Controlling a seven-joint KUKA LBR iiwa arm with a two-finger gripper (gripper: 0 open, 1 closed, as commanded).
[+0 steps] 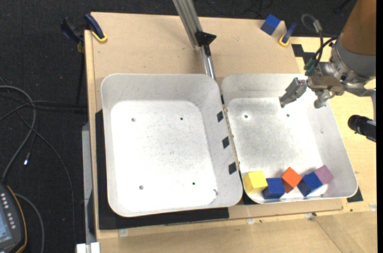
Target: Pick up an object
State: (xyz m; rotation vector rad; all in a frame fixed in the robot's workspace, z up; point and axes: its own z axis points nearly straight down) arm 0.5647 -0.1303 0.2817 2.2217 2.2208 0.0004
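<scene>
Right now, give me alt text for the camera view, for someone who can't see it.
A grey arm's gripper hangs open above the right white bin, holding nothing. Five small blocks, yellow, two blue, orange and purple, cluster at its near edge beside the left bin.

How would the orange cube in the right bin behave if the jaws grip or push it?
The orange cube looks rigid, small and probably light. Its flat faces suggest sliding, not rolling. Packed among neighbouring blocks by the bin wall, it would likely nudge them.

No legible text or labels
</scene>
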